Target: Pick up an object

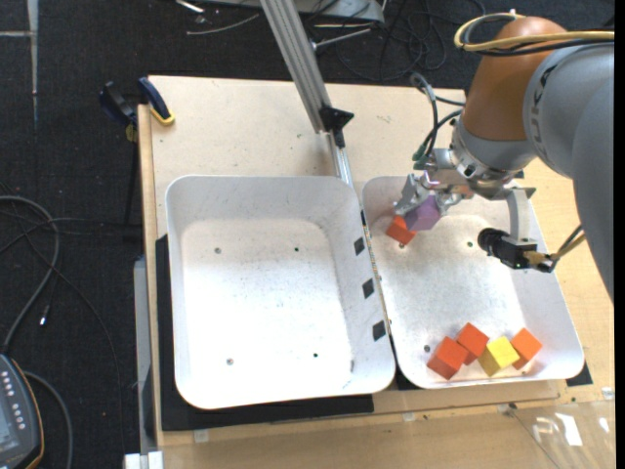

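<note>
At the far left corner of the right bin [547, 291], the gripper [418, 209] sits directly over an orange block [399, 230] beside a purple piece [426, 213]. Whether it grips either cannot be determined. Four spare blocks [483, 350] lie near, well apart.

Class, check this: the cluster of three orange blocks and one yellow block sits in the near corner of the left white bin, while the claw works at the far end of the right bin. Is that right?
Not quite. The camera view shows the orange blocks and yellow block in the near corner of the right white bin, not the left one. The claw is at that bin's far end, as stated.
</note>
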